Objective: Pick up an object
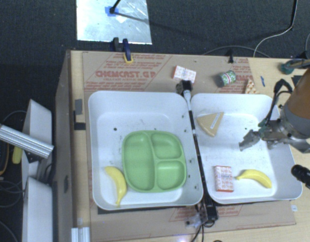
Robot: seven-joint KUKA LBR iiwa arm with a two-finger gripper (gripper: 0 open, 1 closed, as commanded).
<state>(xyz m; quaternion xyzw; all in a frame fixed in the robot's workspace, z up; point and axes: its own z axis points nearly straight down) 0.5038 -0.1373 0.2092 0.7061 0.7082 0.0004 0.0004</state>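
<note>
While the pincer (247, 141) hangs, grip unreadable, over the right bin (256, 109), banana (255, 178), red carton (223, 178), wedge (210, 122) nearby

Arm (301, 105) cut off by right edge; hand (248, 141) blurred, finger state unreadable.

metal sheet (113, 13) on floor | roll of tape (227, 78) on bench

Green plate (154, 161), yellow bananas (116, 184), red-white box (223, 178)
</note>
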